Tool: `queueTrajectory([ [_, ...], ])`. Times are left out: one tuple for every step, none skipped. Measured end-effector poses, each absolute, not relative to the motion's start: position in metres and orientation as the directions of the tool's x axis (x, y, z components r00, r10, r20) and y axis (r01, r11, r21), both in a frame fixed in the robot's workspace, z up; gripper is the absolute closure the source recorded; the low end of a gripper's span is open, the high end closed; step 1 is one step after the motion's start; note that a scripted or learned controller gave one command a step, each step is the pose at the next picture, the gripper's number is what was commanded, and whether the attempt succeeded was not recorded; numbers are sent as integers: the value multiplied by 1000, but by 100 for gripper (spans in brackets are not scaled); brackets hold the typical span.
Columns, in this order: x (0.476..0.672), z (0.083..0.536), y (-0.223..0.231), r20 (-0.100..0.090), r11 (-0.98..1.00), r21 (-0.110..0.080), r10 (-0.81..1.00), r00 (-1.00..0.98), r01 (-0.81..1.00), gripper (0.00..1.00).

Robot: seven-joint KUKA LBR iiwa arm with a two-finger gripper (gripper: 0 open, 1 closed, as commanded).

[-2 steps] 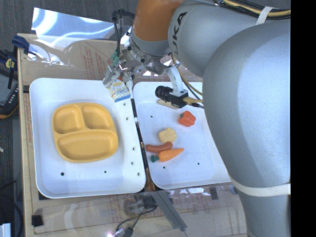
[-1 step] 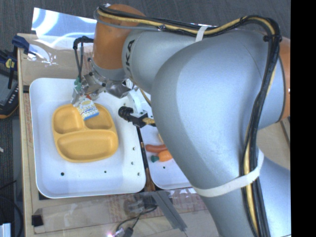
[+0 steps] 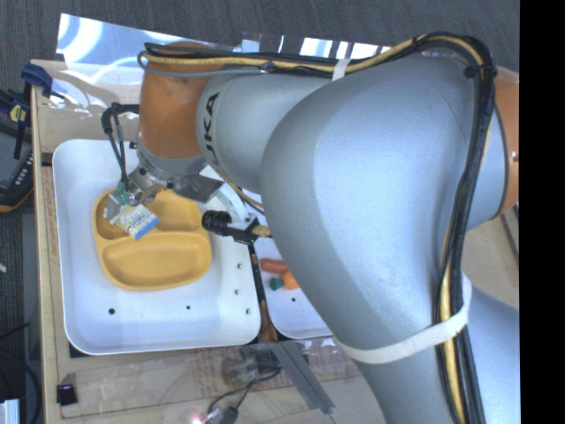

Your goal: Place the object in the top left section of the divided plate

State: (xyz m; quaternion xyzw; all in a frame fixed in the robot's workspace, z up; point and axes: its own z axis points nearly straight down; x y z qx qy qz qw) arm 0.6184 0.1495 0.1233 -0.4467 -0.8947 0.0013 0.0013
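Grey arm body nearest the lens, bulking over the right half of the view; black cable runs down its flank, held by a white strap. Orange band sits above the wrist, which points down into the left bin. Yellow divided plate lies in that bin, toward its upper left; large lower section bare, smaller sections above it. Gripper hangs low over the plate's upper left section, just at the rim divider. A small object, blue and white, looks like a packet or wrapped item, sits right under the tip, tilted, in or at the edge of the upper sections. Cannot tell whether the pincer is apart or clamped: the tip is small and cluttered with greenish detail, and the object may be touching it or merely lying beneath. Judgement: the arm stands this low because it is at the placing point, either delivering or just letting go; the object appears roughly where the task wants it, though it may straddle the divider. Right bin mostly hidden by the arm; an orange item with a green bit, carrot-like, shows at its visible strip. Risk: packet resting on the ridge could tip into the wrong section.
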Motion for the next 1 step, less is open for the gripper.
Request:
queueTrajectory([
  [619,124,149,0,600,-3,800,-600,800,0],
])
